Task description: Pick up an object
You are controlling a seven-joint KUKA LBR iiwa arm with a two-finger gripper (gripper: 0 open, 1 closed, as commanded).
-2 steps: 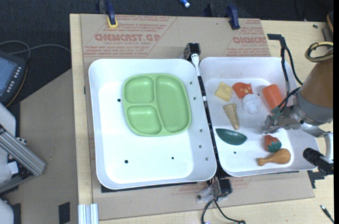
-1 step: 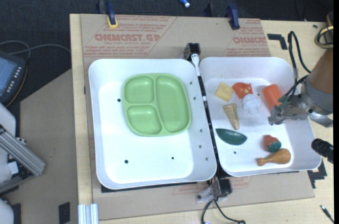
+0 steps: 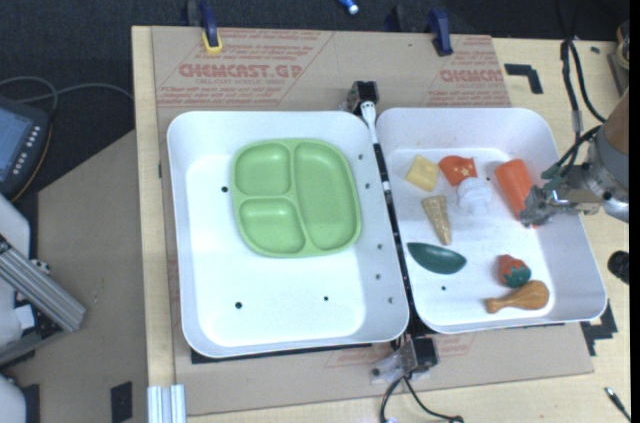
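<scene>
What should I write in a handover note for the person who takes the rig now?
Gripper: at the right side of the right bin, just beside the orange block; nothing seen held.
Right bin items: yellow piece, red tomato-like toy, clear object, cone, dark green piece, strawberry-like toy, drumstick toy.
Left bin: green divided plate.
Done: nothing lifted.
Left: grasp one object and lift it.

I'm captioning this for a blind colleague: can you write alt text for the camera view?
The robot's hand sits low in the right bin, beside an orange block among small toy foods. The left bin holds a green divided plate.
</scene>
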